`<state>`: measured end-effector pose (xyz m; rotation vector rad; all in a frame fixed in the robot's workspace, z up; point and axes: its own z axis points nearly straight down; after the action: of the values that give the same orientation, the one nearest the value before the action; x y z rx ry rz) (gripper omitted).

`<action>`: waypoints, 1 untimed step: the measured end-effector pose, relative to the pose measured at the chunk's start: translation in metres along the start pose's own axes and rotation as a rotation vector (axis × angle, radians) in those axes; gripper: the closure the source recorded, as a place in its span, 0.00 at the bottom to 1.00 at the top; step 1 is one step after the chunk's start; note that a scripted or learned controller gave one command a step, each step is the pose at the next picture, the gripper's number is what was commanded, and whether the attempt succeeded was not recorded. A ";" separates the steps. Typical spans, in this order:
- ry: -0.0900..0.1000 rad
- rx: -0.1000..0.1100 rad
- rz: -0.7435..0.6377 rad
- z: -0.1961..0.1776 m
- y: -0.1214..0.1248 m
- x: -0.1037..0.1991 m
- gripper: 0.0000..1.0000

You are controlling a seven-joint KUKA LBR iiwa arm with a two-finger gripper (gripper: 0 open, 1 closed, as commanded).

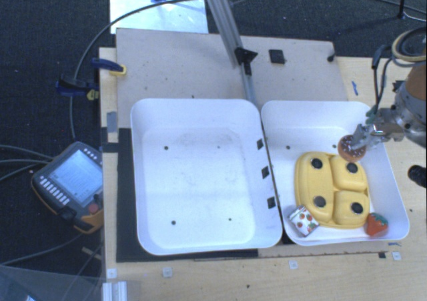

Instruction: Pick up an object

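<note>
My gripper [353,144] reaches in from the right over the far part of the right bin [400,207]. It is shut on a small brown round piece [347,150], which sits at its tip just above the far edge of a yellow four-part tray toy [331,188]. A small patterned cube [303,220] lies at the yellow toy's near left corner. A red strawberry-like toy [376,224] rests in the bin's near right corner.
The left bin [143,159] stands beside the right one, with a dark divider strip [265,171] between them. A slanted metal pole [223,16] crosses the board behind the bins. A teach pendant [70,185] lies on the floor at left.
</note>
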<state>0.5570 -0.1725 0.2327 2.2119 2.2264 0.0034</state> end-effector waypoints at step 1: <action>0.003 0.002 -0.005 0.001 0.006 0.062 1.00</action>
<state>0.5630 -0.1104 0.2317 2.2091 2.2337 0.0043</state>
